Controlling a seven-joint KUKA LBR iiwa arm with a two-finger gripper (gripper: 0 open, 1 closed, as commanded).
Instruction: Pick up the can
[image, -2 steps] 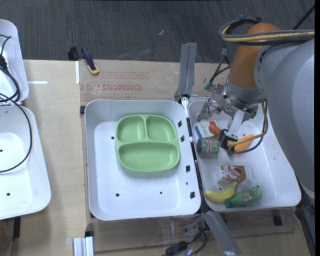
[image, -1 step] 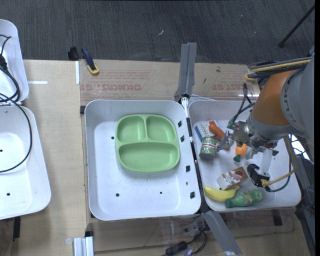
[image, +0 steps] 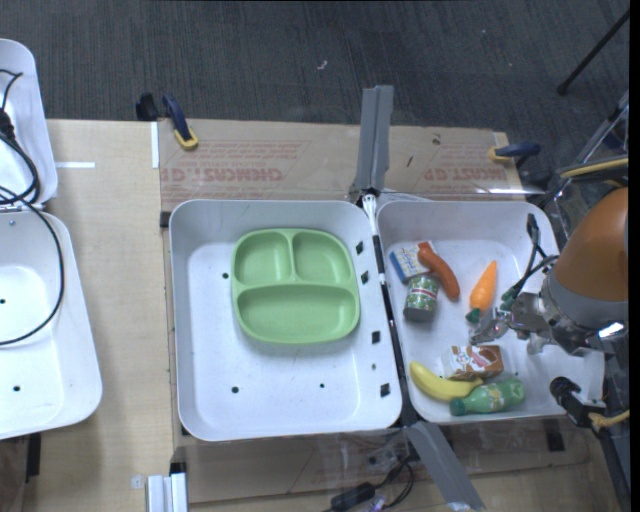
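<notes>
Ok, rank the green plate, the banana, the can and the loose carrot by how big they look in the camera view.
Largest to smallest:
1. green plate, by far
2. banana
3. can and loose carrot: too alike to rank; the carrot looks longer, the can thicker.

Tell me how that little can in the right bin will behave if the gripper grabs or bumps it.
The can looks rigid, so it should hold shape under a squeeze. Its rounded sides may slip or roll if nudged. The blue packet and orange-red vegetable sit close, so a push would likely shove them. The gripper sits apart from it.
</notes>
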